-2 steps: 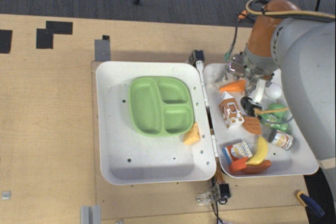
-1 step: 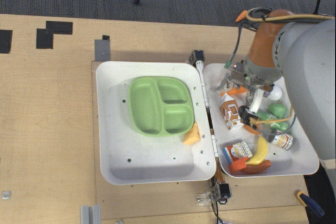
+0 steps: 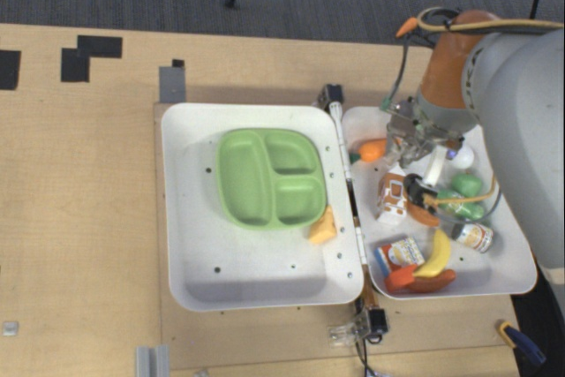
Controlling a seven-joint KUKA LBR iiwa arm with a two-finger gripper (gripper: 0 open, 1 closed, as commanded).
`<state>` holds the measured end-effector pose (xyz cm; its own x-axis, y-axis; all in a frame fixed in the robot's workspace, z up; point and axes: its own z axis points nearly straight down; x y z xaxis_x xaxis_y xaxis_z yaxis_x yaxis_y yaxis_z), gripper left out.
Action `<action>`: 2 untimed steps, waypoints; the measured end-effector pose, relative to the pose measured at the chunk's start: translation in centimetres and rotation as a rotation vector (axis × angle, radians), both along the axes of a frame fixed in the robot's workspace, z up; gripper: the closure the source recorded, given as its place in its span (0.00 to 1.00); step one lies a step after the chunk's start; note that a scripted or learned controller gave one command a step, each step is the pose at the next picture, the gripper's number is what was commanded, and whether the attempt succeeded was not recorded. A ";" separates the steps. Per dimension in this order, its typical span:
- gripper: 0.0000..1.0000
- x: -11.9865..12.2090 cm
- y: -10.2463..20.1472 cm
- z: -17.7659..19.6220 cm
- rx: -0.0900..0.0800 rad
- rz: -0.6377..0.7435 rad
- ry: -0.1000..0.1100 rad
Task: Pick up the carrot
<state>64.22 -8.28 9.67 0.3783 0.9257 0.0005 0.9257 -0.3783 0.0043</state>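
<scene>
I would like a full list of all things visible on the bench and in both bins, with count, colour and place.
bins: 2, white, side by side on the bench
plate: 1, green, divided, left bin
wedge: 1, yellow-orange, left bin, by the plate
carrot: 1, orange, right bin, upper left
banana: 1, yellow, right bin, near front
green ball: 1, right bin
can: 1, right bin
end effector: 1, grey, over the right bin beside the carrot
</scene>
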 end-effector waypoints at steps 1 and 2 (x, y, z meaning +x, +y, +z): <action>0.00 -0.3 -1.3 0.2 -0.019 -0.008 0.007; 0.00 -3.3 -0.1 -1.1 0.000 0.106 -0.001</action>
